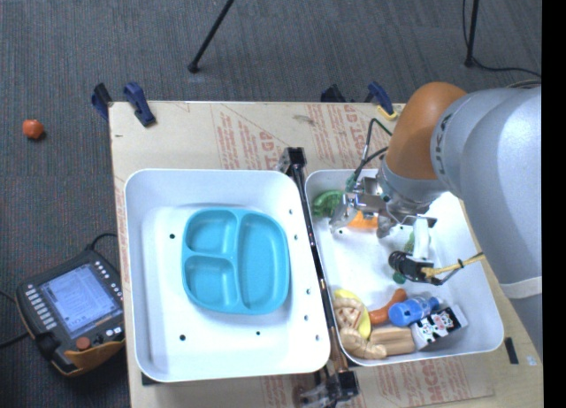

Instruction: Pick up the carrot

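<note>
While the arm [495, 167] fills the 3 o'clock side of the view, grey with its orange band [423, 132] above the wrist, the bench [230, 136] lies under two white bins. Toward 9 o'clock the left bin [146, 247] holds a blue divided plate [237, 260]. Toward 4 o'clock the right bin [473, 291] carries a heap of toys at its 6 o'clock end: a bread-like piece [354, 319], a hot dog bun [393, 341], a blue cup [405, 312] and a black-and-white figure [439, 327]. At the bin's 11 o'clock corner the gripper [364, 207] sits low over the carrot [361, 218], whose orange shows just under the fingers, with something green [325, 202] beside it toward 9 o'clock. Whether the jaws are open or closed, I cannot tell.
</note>
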`<act>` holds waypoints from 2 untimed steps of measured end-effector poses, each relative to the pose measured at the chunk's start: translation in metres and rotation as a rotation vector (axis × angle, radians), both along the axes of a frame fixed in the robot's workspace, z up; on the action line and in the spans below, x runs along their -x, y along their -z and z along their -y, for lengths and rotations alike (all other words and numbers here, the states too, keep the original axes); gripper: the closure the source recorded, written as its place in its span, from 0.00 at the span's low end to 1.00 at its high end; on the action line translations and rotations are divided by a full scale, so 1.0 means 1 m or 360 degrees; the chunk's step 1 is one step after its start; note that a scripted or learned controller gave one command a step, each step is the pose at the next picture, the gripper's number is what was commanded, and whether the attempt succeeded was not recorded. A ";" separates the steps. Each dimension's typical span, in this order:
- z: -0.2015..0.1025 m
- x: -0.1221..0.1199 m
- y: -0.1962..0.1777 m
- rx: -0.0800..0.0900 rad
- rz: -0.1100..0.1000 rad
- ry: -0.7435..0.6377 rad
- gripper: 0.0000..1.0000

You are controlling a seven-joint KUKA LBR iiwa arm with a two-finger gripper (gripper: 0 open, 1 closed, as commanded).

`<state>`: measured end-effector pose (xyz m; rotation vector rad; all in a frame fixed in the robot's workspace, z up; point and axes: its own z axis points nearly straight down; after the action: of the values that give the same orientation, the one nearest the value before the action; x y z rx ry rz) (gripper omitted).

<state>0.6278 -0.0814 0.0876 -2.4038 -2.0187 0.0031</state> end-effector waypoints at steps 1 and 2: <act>0.000 0.000 -0.010 -0.0001 -0.0001 -0.0001 1.00; 0.000 0.000 -0.010 -0.0001 -0.0002 -0.0001 0.00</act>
<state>0.6279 -0.0816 0.0976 -2.4025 -2.0183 0.0034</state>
